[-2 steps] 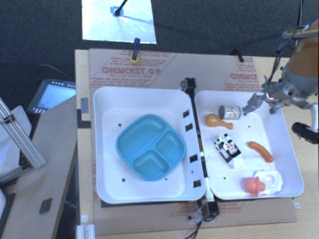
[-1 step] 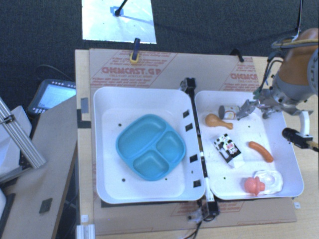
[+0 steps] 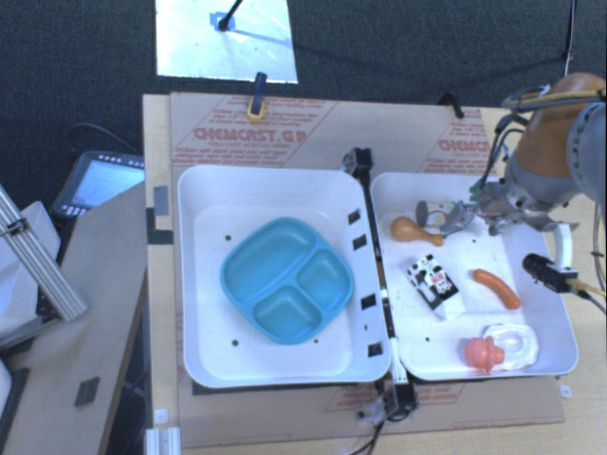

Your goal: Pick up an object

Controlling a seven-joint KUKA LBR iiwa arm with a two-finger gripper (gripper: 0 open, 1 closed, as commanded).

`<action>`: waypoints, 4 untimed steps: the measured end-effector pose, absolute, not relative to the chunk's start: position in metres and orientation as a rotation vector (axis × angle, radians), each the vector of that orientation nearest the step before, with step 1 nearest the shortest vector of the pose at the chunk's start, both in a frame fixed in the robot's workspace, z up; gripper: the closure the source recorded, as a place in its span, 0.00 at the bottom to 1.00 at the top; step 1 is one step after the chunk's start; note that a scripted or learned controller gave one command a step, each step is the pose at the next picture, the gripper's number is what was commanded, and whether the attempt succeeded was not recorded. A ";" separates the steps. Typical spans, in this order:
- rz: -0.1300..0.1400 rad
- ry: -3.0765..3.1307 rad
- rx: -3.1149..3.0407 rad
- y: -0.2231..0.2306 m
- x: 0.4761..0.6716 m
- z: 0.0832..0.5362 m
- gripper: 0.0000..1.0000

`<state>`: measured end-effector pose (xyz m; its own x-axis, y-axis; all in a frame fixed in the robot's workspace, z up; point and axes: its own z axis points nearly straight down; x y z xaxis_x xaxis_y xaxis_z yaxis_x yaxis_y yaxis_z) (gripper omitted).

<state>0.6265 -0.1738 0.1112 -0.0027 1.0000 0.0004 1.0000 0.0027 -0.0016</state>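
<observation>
**Reaching into the right bin, with four loose things still on its floor**

Reaching in from the right, the one grey arm [image 3: 560, 150] with its orange band leans over the far side of the right bin [image 3: 569, 349]. Its gripper [image 3: 453, 218] hangs low near the bin's back wall, just beside the tan pear-shaped toy [image 3: 415, 229]. Nothing can be seen between the fingers, and whether they are spread or closed cannot be told from this slant.

Two white bins sit side by side on the bench. The left bin [image 3: 204, 349] holds one thing: a blue divided plate [image 3: 287, 280] with three compartments, lying flat near the middle.

The right bin holds four loose things. The tan pear-shaped toy lies toward the back left. One small black-and-white patterned block [image 3: 433, 281] lies near the centre, tilted. One orange sausage-shaped toy [image 3: 497, 288] lies to the right of the block, apart from it. One pink toy [image 3: 482, 353] rests at the front, touching a white rounded piece [image 3: 515, 341] beside it.
</observation>
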 end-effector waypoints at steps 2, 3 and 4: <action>-0.005 -2.228 -2.223 -0.173 0.620 0.181 1.00; -0.005 -2.231 -2.219 -0.173 0.622 0.222 1.00; -0.005 -2.233 -2.210 -0.118 0.630 0.219 1.00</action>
